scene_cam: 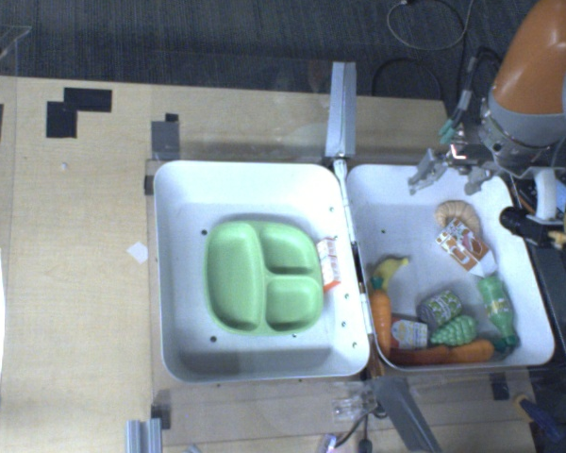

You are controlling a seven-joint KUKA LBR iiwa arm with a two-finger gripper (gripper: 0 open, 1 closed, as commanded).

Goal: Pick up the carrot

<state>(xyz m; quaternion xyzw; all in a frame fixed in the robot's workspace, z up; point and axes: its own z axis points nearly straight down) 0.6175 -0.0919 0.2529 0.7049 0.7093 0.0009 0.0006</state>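
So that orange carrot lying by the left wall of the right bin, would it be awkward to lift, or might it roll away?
The carrot looks like a smooth, tapered toy, so it is probably stiff and light. Its round shape could let it slip or roll if nudged. It lies against the right bin's left wall beside a banana, which may leave the gripper little room.

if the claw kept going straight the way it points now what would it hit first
The claw points down and left over the top of the right bin. Continuing that way, it would probably meet the bin's bare white floor first, well short of the carrot, though depth is hard to judge from this view.
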